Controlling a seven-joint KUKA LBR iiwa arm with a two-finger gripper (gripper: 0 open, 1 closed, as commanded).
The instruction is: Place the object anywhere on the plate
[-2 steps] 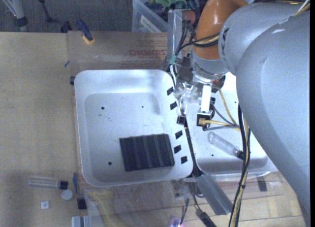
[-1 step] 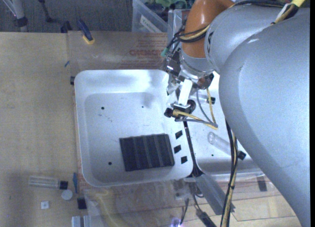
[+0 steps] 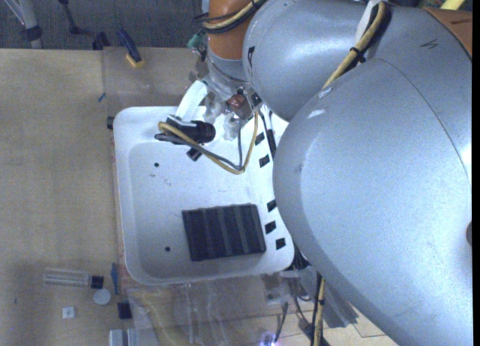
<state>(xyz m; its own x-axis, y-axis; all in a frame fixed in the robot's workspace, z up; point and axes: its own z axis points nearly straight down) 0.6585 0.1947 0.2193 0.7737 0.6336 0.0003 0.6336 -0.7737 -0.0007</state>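
One white bin (image 3: 142, 187) holding a dark ribbed plate (image 3: 223, 232), tool (image 3: 217, 121) above its far edge, grip state unclear

We look down from one fixed camera above the bench (image 3: 52, 187), tilted at a slant so the far floor shows along the top of the frame. We sit close to the arm (image 3: 375, 149), whose grey body enters from the right and covers most of the right half of the frame. One white bin (image 3: 127, 187) lies at centre left, its lower edge near the bottom, with bare bench at the left.
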